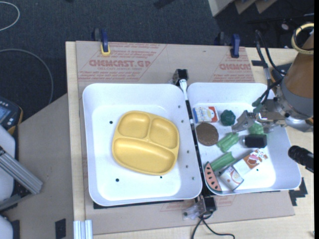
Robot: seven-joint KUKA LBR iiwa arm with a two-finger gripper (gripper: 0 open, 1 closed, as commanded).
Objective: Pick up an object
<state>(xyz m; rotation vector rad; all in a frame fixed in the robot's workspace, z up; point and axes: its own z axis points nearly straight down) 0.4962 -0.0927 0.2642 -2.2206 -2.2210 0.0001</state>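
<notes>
— Gripper [247,119]? 
— Low over the right bin [279,180], reaching in from the right edge. Cannot tell how far open, nor whether anything sits in it.

— Nearest pick? 
— Probably the small green piece [257,129] just under and right of the gripper, touching or nearly so. Below that, the black block [255,141], long axis running left to right.

— Other candidates, taken from the gripper? 
— Down-left and near: light green pod [228,142], lying on a diagonal. Left: brown disc [207,134]. Up-left: dark green lump [228,117], with a white packet [205,114] beyond it. Further down: a second green pod [221,161], a red-and-white carton [255,160], a small can [232,178], a watermelon slice [213,177] against the bin's lower left rim.

— In the way? 
— Crowding, mostly. Green piece and black block nearly touching, so a descent likely nudges both.

— Farther out? 
— Left bin [94,133] across the divider, well apart, holding a yellow divided plate [146,142]. Counter [79,63] beneath both, clamped at the far edge.
</notes>
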